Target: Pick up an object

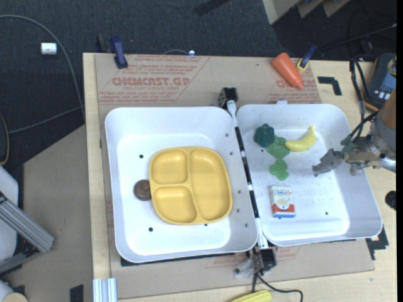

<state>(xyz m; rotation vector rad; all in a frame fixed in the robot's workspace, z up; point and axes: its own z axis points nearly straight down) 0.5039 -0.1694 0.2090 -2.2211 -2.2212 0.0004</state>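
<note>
In the left bin (pixel 119 168) a yellow divided plate (pixel 189 185) lies flat. In the right bin (pixel 334 212), the banana (pixel 301 141) lies up and left of the hand (pixel 329 162), its long axis slanting from lower left to upper right, tip toward the far corner. The hand hangs empty; how wide it stands I cannot tell.

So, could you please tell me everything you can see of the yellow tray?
The yellow tray is a rounded, plastic-looking dish split into three sections, two at the far side and one nearer the camera. It lies flat and slightly turned in the left bin. A small brown round thing sits against its left edge.
</note>
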